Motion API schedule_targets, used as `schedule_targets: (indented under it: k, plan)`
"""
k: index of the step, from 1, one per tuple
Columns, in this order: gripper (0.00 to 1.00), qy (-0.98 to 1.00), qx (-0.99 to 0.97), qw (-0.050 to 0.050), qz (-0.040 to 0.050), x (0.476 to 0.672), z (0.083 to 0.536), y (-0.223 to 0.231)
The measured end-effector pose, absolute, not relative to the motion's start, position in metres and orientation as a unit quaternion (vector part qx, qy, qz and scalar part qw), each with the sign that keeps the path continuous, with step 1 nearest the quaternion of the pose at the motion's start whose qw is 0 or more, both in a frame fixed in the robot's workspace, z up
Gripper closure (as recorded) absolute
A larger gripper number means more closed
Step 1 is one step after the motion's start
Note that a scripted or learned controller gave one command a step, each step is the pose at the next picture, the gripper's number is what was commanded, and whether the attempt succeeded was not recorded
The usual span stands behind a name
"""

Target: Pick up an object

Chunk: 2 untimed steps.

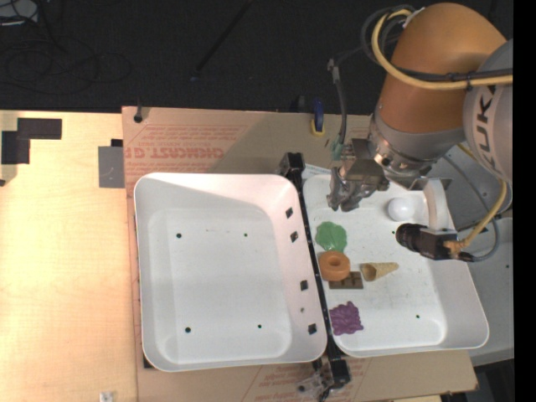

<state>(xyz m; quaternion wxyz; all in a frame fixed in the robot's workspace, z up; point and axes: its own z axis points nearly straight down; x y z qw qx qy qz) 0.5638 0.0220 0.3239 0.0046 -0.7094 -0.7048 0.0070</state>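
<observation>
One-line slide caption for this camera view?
KUKA arm's gripper hovers over the right bin, above green toy, orange ring, cone, purple cluster and white ball.

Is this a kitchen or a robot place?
Probably a robot lab, not a kitchen. A big robot arm with a claw reaches over two white bins holding toy food like a doughnut, with cables behind.

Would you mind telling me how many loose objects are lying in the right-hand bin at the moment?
6, all in the right bin: green piece, orange ring on a brown block, cone, purple piece, white ball. The arm may hide others.
</observation>
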Motion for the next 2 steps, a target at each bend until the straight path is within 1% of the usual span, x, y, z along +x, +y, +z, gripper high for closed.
schedule_targets:
  k: [1,2]
  plan:
    - [1.0,-0.709,-0.705,-0.001,-0.0019,0.573,0.399,0.082]
    - [1.0,-0.708,-0.706,0.004,0.0053,0.597,0.297,0.099]
